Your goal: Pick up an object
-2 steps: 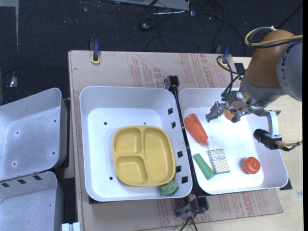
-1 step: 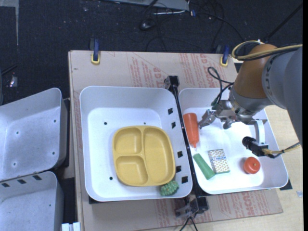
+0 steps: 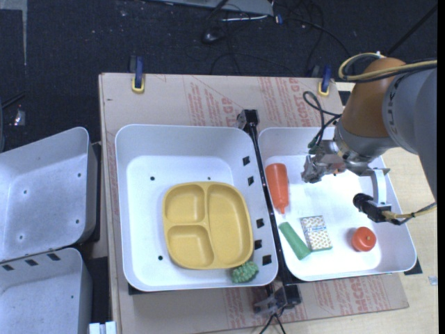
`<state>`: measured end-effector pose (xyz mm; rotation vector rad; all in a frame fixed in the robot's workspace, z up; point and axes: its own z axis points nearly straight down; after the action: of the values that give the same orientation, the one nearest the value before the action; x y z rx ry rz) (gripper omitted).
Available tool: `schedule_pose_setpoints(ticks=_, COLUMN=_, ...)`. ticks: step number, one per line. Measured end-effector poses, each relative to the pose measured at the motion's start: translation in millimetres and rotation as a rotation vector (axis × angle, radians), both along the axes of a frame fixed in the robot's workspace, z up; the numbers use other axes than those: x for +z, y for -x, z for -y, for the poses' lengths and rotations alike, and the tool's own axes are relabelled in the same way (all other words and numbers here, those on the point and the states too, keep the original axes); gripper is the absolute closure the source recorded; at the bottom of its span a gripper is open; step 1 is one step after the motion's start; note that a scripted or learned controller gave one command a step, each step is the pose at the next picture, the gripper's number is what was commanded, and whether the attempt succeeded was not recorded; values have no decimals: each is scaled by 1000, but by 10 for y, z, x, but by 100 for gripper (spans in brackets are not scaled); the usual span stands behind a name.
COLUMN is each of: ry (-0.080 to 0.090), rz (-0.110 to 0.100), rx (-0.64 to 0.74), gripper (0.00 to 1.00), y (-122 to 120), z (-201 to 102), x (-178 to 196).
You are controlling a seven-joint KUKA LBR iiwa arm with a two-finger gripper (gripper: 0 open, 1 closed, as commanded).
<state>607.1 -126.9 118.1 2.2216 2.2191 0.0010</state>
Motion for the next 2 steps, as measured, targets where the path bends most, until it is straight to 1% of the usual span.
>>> schedule_pose_setpoints(ticks=1, ry=1, rz=5, rx=4, gripper=100, y=-9, z=-15, x=641)
schedule_pose_setpoints(ticks=2, ry=1, rz=4, rx=4, gripper=100, y=-23, z=-14, x=1021)
